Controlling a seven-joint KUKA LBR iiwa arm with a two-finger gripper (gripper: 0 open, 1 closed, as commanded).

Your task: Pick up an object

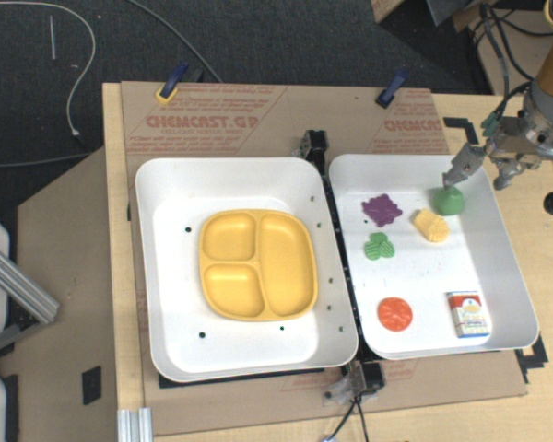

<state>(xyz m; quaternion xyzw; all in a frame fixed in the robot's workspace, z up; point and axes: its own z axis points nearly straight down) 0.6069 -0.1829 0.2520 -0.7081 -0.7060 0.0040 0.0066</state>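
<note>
Arm (546,109) reaching in from right, jaws spread, pointing down-left.

Even bright light, soft shadows, white bins (157,191) perhaps slightly overexposed

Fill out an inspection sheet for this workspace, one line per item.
Surface: brown board bearing left bin and right bin.
Job's things: in right bin, purple piece, green ball, yellow block, green cluster, red disc, small carton.
Clutter: yellow divided plate in left bin.
Grippers: tool open, above right bin's far right corner, beside green ball.
Cables: white cable on dark floor.
Surroundings: blue clamps on board's far edge.
</note>
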